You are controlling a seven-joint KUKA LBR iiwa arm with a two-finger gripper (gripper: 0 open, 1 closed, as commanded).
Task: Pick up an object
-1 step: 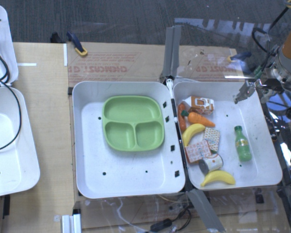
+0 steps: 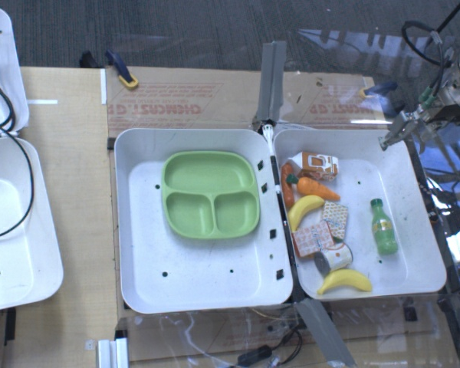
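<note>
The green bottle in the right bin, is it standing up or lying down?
Lying down. The green bottle rests on its side on the right bin's floor, cap toward the far wall, apart from the other items.

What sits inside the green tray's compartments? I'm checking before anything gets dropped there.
All three compartments of the green tray show bare green floor. Whatever lies under the tray, on the left bin, is covered.

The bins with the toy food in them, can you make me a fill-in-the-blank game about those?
1. The green tray has ____ compartments.
2. The number of bananas in the right bin is ____.
3. The green bottle lies in the ____ bin.
4. The carrot is coloured ____.

Missing words: three; two; right; orange
</note>
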